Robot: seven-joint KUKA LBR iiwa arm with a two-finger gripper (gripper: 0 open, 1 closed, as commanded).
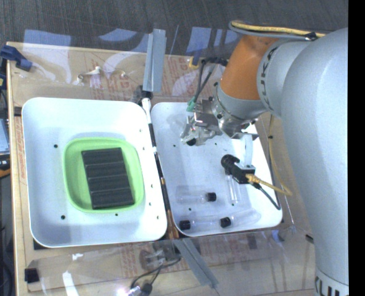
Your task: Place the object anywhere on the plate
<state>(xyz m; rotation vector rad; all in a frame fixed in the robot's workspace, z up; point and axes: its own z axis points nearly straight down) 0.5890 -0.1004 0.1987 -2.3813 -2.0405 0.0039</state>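
Green plate (73,179) sits mid-left in the left bin (39,165), a black ridged block (107,177) lying on it. Hand (195,132) is upper centre over the right bin (177,162); apart or together, can't tell. Best bet: cross the divider high and release low.

The left bin (41,165) and the right bin (192,174) look like smooth white plastic with a soft sheen. In the left bin, the green plate (72,165) looks like smooth, slightly translucent plastic, and the black ribbed block (107,177) on it is matt. At 6 o'clock in the right bin lie clear, glassy tubes (196,197) with black caps. The arm (318,103) has a smooth satin grey shell. The gripper (192,139) looks like bare metal.
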